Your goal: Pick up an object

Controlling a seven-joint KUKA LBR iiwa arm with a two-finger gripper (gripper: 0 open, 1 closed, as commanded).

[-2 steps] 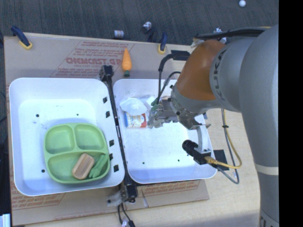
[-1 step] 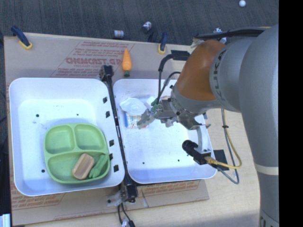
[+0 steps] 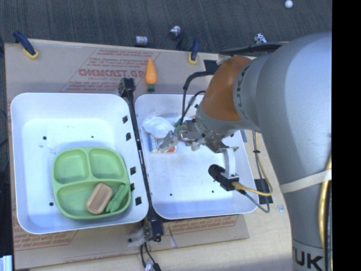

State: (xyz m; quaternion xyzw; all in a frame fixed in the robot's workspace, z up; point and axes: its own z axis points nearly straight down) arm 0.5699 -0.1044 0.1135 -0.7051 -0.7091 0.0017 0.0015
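My gripper (image 3: 179, 133) hangs low in the upper left part of the right bin (image 3: 197, 202), reaching in from the right. Just left of it lies a crumpled white object (image 3: 157, 125). Under and beside that is a small cluster with a blue edge (image 3: 150, 143) and a greyish-orange piece (image 3: 168, 146), right at the gripper's tip. I cannot see whether anything is held. The left bin (image 3: 34, 123) holds a green divided plate (image 3: 84, 165) with a tan block (image 3: 99, 198) and a green piece (image 3: 118, 199) in its front compartment.
An orange carrot toy (image 3: 150, 72) lies on the cardboard behind the bins. Black clips (image 3: 127, 85) run along the divider between the bins. The big grey arm (image 3: 287, 112) covers the bench's right side. Small bits lie on the dark floor behind.
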